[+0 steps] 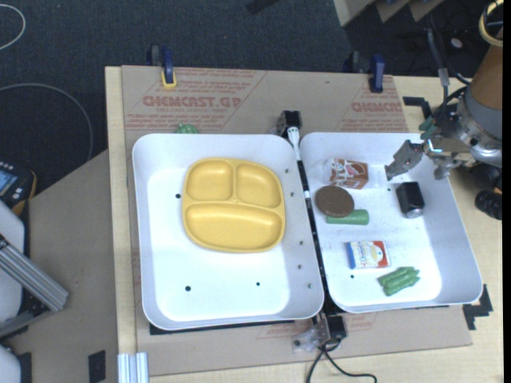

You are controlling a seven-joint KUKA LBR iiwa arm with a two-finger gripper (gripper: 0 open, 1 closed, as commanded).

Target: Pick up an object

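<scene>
Claw (417, 159) over right bin (455, 238) at 1 o'clock, just above black block (409, 198); fingers' state: can't tell. Nothing seen gripped.

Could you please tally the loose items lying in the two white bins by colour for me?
Yellow: 1, the divided plate
Green: 2, the stick and the pea pod
Brown: 1, the round disc
Black: 1, the small cylinder
Multicoloured packets: 2, one and another
Total: 7
</scene>
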